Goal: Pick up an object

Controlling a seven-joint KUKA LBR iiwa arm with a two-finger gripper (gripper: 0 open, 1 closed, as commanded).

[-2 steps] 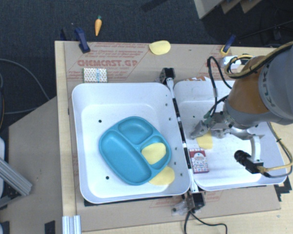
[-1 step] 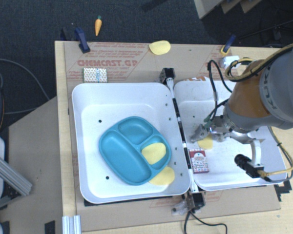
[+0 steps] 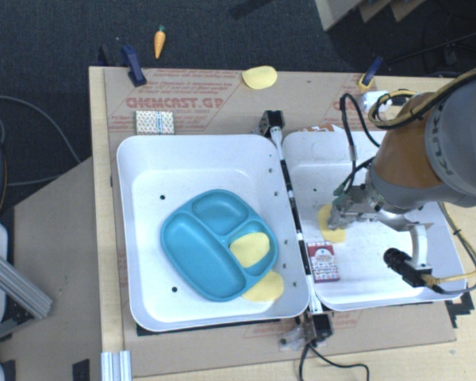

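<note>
My gripper (image 3: 343, 210) hangs low over the left part of the right bin (image 3: 365, 288), right above a yellow object (image 3: 331, 230) that peeks out beneath it. A small red and white packet (image 3: 323, 261) lies just below, near the bin's left wall. In the left bin (image 3: 143, 181) a blue divided plate (image 3: 210, 244) carries a yellow piece (image 3: 250, 248), and another yellow piece (image 3: 263, 288) rests at the plate's lower right edge. The arm's body hides much of the right bin.
On the bench behind the bins lie a yellow piece (image 3: 259, 77), a small patterned packet (image 3: 155, 121) and blue clamps (image 3: 132, 66). An orange carrot toy (image 3: 159, 43) sits on the floor beyond. Cables (image 3: 357, 125) loop above the right bin.
</note>
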